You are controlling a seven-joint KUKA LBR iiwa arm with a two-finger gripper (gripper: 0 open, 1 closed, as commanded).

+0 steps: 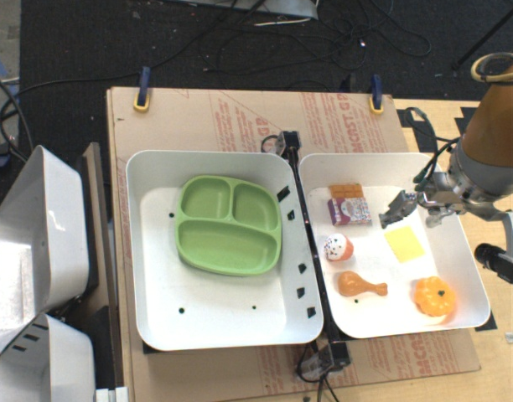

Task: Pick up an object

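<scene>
Reaching in from the right: the grey arm with its orange band, its gripper hanging over the right bin
Materials and shapes: both bins are shallow, white and smooth, with rounded corners; the green plate is matte plastic, a rounded rectangle split into three compartments; the box is small, printed purple with an orange top edge; the yellow square is flat and soft-looking, like a sponge; the ball is round, white, with red marks; the drumstick is glossy orange plastic, bulbous at one end and thin at the other; the pumpkin is orange, ribbed, with a dark stem
Bench: a brown board with red print, held by two clamps at its far edge
Counts: two bins, one plate, five small things in the right bin
Jaws: dark and seen end-on, so I cannot tell how far apart they stand; nothing is visible between them
Box: just left of the jaws
Yellow square: directly below the jaws, close by
Ball: down and to the left of the jaws
Drumstick and pumpkin: further below the jaws, near the front wall
Plate: far left of the jaws, alone in the left bin
</scene>
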